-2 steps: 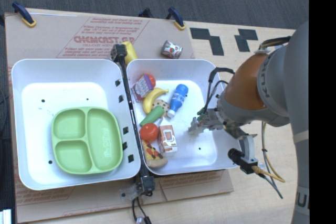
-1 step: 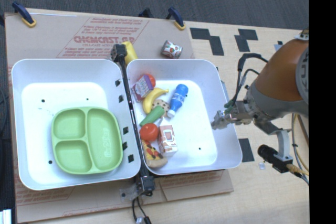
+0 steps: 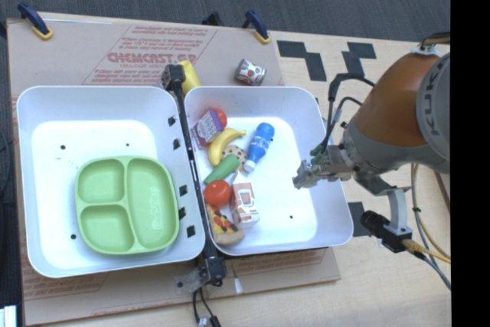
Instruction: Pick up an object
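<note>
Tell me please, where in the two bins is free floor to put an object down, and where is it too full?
In the right bin, bare floor lies between the blue bottle and the gripper, down to the near wall. Its left side is crowded: banana, tomato, small carton. In the left bin, a bare strip runs behind the green tray.

**Around the left bin**

The left bin (image 3: 23,165) holds a green three-part tray (image 3: 126,204), lying flat. Beyond the bin lies a printed cardboard sheet (image 3: 92,50), pinned by two blue clamps (image 3: 34,19). A small crumpled can (image 3: 250,73) sits on the sheet beyond the bin's far right corner.
</note>
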Controlling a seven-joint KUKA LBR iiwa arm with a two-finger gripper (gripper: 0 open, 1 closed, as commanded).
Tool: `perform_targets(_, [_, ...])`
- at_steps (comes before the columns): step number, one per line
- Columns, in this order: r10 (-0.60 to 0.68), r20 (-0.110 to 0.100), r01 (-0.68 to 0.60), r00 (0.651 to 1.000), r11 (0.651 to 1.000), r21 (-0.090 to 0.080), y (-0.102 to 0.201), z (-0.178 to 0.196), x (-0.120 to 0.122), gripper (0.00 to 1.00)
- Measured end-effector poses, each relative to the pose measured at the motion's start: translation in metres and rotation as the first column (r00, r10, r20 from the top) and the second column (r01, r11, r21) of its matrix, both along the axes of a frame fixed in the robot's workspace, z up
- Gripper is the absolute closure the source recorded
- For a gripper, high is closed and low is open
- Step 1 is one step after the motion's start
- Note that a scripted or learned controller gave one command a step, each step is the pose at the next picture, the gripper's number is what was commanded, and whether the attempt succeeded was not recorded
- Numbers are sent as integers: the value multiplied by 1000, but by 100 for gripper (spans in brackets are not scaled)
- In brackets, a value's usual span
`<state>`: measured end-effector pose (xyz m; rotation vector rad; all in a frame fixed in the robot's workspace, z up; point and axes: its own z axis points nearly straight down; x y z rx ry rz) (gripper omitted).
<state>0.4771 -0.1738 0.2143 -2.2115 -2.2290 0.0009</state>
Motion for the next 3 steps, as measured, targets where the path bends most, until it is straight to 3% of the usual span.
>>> perform_targets(3, [-4, 1, 4, 1000, 1000, -1, -37, -8, -1, 100])
